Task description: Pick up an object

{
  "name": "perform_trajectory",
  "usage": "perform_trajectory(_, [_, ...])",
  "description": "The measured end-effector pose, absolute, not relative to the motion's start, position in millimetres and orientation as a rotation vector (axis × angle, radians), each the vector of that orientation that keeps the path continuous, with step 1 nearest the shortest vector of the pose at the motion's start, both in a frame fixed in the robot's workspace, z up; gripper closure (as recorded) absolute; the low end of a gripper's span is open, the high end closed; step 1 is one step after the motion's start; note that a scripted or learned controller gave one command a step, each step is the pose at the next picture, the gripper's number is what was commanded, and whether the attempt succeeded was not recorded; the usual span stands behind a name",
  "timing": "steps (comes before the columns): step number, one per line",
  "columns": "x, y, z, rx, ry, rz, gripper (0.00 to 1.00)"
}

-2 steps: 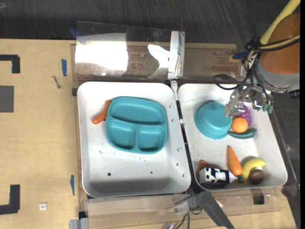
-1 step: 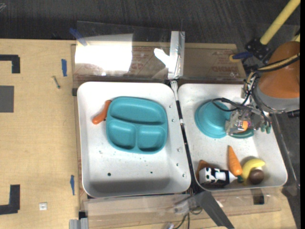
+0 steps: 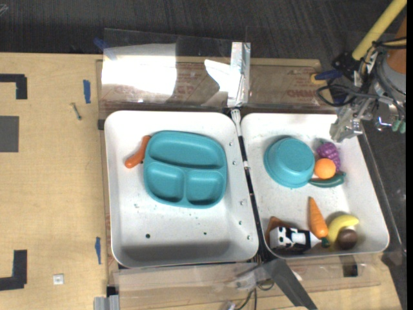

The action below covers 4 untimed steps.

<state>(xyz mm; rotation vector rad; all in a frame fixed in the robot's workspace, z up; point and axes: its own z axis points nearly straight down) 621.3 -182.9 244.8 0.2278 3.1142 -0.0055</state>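
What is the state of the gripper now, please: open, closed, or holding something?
Gripper: cannot be told; it is above the far right corner of the right white bin, with nothing visibly held.

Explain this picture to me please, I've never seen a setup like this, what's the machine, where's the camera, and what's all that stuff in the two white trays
This is one photo from a camera fixed above a workbench, looking down at a slant. The machine is a robot arm that reaches in from the right; its gripper hangs over the upper right corner of the right bin. I can't tell whether it is open or shut, and nothing shows in its grasp.

The left bin holds a teal divided plate with an orange carrot at its left edge.

The right bin holds a teal bowl, purple grapes, an orange fruit on something dark green, a second carrot, a banana with a brown tip, and a black and white toy.

The job is to pick up one object; none is lifted yet.
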Motion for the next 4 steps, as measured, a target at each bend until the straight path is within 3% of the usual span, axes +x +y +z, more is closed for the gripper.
perform_trajectory(1, [588.2,-176.7,121.6,-0.149,3.124,-0.004,1.00])
perform_trajectory(2, [631.2,-119.0,188.8,0.087,3.126,0.001,1.00])
perform_trajectory(3, [629.9,-120.6,186.5,0.091,3.130,0.000,0.00])
perform_trajectory(4, [618.2,-167.5,89.3,0.148,3.125,-0.002,0.00])
